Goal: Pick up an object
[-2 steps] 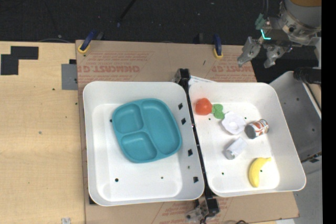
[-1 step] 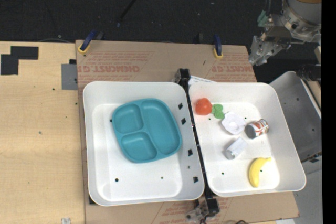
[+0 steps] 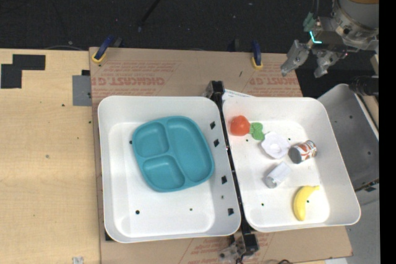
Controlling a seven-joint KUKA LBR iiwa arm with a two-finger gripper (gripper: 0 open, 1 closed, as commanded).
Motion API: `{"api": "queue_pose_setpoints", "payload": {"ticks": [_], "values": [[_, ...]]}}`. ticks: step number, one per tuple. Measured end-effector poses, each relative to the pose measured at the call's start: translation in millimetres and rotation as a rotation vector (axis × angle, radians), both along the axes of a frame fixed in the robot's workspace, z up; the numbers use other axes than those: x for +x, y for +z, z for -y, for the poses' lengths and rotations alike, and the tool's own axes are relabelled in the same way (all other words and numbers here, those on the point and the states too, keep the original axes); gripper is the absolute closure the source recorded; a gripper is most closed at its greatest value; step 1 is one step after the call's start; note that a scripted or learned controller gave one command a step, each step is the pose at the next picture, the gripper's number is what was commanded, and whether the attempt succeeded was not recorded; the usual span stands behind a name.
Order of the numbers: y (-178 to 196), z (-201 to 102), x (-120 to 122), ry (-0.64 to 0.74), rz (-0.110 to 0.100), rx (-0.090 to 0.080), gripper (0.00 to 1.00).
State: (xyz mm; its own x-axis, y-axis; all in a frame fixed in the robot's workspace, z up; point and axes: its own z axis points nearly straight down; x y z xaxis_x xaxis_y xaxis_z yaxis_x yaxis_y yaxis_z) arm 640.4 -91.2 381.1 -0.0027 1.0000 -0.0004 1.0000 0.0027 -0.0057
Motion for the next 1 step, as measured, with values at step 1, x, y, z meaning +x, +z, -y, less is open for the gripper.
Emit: {"api": "queue_pose_setpoints", "payload": {"ticks": [1], "values": [[9.8, 0.1, 0.1, 0.001, 0.0, 0.0, 1.0]]}}
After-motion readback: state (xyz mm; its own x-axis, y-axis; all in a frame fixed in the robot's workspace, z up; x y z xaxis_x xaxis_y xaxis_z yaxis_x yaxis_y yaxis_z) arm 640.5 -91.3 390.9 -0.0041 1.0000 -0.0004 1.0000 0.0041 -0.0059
